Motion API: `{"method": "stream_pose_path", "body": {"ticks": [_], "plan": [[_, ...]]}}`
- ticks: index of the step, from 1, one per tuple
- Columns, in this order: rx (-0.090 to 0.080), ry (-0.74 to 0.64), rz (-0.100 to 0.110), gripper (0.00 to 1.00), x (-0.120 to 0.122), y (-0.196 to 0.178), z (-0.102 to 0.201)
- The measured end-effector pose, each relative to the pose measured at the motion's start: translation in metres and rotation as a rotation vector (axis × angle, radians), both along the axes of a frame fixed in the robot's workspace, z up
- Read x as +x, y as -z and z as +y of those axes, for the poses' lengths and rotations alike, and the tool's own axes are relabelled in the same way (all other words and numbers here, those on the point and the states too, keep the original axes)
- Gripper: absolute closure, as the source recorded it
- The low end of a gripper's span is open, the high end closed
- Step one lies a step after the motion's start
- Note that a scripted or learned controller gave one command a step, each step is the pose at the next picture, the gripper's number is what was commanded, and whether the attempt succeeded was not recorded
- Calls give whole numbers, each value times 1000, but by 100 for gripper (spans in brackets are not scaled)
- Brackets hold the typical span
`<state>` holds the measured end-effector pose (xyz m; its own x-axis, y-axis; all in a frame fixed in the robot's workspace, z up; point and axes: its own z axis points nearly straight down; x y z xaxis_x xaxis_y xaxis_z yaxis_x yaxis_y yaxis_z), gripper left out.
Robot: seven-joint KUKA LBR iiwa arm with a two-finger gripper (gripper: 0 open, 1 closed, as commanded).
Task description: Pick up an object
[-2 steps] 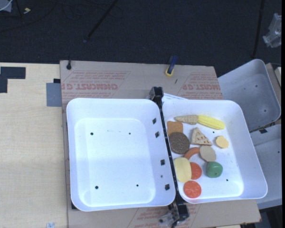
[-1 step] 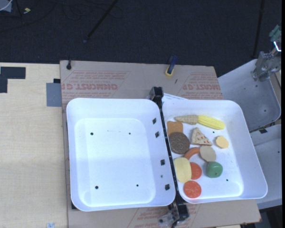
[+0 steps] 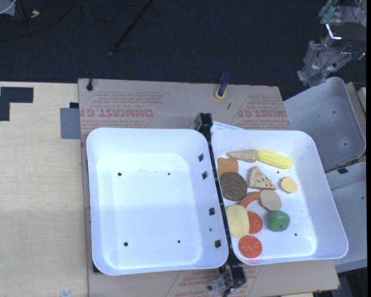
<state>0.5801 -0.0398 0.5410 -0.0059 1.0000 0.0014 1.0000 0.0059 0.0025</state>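
Light wood desk [image 3: 31,184], a few dark grey and black patches near its left edge. A brown cardboard sheet [image 3: 173,107] with red printed lettering lies flat on it. Two shallow white bins sit on the cardboard, side by side and touching along a black clip strip [image 3: 211,190]. The left bin [image 3: 105,147] shows a bare white floor; the right bin [image 3: 324,184] has toy food clustered toward its left half. A small yellow-and-blue clamp [image 3: 222,89] sits at the cardboard's far edge.
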Motion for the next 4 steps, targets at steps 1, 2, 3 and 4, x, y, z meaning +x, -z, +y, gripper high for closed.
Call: {"method": "stream_pose_path", "body": {"ticks": [1, 2, 3, 4], "plan": [[-3, 8, 0, 100, 66, 3, -62], [0, -2, 6, 100, 64, 4, 83], [-2, 5, 11, 100, 31, 73, 118], [0, 6, 0, 100, 21, 0, 134]]}}
